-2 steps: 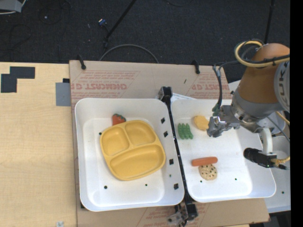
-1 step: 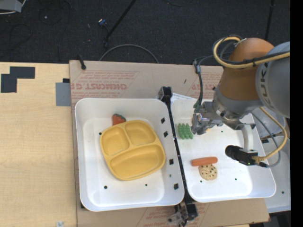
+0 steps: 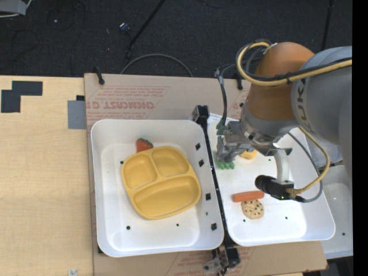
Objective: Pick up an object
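Smooth, rounded grey robot arm point(image 3: 330, 91) with dark lettering partly visible on its casing. A broad, glossy orange dome-shaped band point(image 3: 276, 85) sits above the wrist. Yellow and black cables point(image 3: 253, 62) loop over the orange section; another yellow and black cable point(image 3: 322, 171) curves below toward a small black cylindrical fitting point(image 3: 273, 187). The grey metal hand point(image 3: 230, 145) carries dark hardware.

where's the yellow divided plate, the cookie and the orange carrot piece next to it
yellow divided plate point(image 3: 161, 180), camera view, on the ridge between its compartments
cookie point(image 3: 252, 210), camera view, on the middle of its speckled top
orange carrot piece point(image 3: 248, 196), camera view, on the middle of its length
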Motion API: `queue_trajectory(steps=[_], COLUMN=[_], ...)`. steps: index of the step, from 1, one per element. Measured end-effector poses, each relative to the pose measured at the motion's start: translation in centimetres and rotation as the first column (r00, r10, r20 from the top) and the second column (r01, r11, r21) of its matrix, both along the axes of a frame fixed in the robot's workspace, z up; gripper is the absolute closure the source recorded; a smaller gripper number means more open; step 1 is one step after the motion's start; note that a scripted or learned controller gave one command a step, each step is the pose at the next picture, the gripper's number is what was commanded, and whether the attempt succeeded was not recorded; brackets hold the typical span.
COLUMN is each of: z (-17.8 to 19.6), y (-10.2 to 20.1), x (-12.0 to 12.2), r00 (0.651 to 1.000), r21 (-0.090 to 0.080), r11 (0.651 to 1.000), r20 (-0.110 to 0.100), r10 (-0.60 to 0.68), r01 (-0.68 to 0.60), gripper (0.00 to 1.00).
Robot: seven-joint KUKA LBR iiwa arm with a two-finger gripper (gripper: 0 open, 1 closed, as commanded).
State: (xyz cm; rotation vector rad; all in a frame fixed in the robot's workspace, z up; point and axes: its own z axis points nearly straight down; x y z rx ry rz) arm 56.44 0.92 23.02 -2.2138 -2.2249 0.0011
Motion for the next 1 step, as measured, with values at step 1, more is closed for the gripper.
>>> queue_trajectory(steps=[1], z=[0.80], y=[5.29], x=[0.03], r00=[1.000], r21=[-0.001], r11=[1.000], r20=[-0.001], r10=[0.000], r01=[0.000], gripper=[1.00])
